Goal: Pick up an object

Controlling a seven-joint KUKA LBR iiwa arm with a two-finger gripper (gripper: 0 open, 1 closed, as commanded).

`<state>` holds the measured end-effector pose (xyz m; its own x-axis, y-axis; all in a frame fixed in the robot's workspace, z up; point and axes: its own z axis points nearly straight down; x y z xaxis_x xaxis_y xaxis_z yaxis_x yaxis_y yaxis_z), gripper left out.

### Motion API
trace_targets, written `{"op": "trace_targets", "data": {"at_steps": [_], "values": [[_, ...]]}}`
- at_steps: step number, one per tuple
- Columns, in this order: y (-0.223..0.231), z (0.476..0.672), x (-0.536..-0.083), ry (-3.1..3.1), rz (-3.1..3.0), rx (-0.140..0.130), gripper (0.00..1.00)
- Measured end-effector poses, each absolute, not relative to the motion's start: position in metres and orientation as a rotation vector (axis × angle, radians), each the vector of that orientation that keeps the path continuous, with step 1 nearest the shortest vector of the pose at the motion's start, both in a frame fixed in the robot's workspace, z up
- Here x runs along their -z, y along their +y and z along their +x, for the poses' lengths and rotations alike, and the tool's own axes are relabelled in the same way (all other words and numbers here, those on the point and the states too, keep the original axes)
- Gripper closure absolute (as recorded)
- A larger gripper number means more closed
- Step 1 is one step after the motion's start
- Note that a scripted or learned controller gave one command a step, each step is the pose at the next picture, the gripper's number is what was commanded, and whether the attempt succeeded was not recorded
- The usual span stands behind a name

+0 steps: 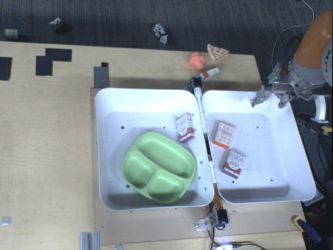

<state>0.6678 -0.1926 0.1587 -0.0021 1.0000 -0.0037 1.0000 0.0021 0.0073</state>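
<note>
we see the end effector [269,99] hovering over the back right corner of the right bin [291,191], its two fingers spread apart with nothing between them. the nearest candidates lie in that bin: an orange carton [224,134] and, just in front of it, a red carton [233,163]. we judge the best move is to centre above one carton, align the fingers across its narrow side, and descend straight, keeping clear of the other carton and the bin wall.
</note>
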Motion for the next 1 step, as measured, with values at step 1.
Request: {"op": "trace_targets", "data": {"at_steps": [1], "values": [[-0.1623, 0.6463, -0.0857, 2.225, 2.213, -0.005, 0.0]]}}
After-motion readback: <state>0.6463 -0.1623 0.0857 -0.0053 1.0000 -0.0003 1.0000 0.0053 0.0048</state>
